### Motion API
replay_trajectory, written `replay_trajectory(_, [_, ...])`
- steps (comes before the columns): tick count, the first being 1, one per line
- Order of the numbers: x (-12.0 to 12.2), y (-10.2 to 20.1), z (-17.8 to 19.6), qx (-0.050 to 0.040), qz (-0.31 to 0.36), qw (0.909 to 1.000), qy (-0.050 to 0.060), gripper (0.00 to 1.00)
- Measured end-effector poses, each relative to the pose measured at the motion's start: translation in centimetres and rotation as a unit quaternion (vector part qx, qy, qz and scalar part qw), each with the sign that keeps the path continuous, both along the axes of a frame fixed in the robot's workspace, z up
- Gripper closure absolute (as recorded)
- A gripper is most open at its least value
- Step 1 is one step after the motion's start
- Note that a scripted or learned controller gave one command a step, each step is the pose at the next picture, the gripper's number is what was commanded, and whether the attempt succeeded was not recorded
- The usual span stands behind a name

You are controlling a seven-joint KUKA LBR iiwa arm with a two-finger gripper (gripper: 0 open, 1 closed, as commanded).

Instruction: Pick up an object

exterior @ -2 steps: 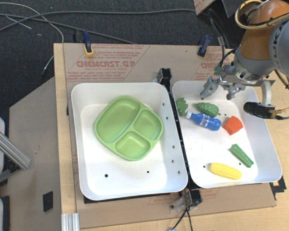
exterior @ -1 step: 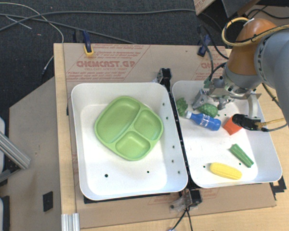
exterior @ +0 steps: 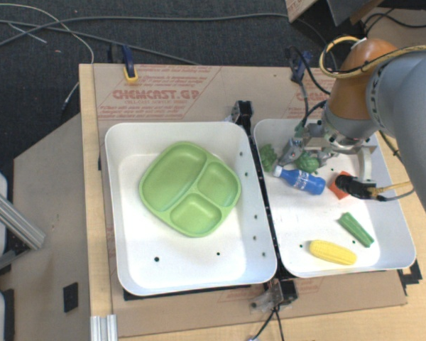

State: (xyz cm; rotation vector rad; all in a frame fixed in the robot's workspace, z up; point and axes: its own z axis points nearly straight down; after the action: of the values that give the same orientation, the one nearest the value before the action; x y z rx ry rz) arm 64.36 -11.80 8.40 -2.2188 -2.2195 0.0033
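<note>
Where the grey KUKA arm's two-finger gripper (exterior: pixel 303 150) hangs low over the far end of the right-hand shallow white bin (exterior: pixel 383 261), a small blue plastic bottle with a white cap (exterior: pixel 300 180) lies just beneath it, toward the camera. Its long axis runs from upper left to lower right. A dark green leafy toy (exterior: pixel 309 162) sits directly at the tool. Whether the tool is parted or closed cannot be told.

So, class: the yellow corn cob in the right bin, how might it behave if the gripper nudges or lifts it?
The corn cob looks rounded and tapered, so a nudge would probably roll it. It looks like a plastic toy: likely stiff and light. Its smooth curve might slip from the gripper.
</note>
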Motion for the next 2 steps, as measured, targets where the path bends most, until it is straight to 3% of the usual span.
replay_trajectory(1, [0.1,0.0,1.3,0.0,0.0,1.0,-0.002,1.0])
replay_trajectory(2, [1.2,0.5,6.4,-0.0009,0.001,1.0,-0.005,1.0])
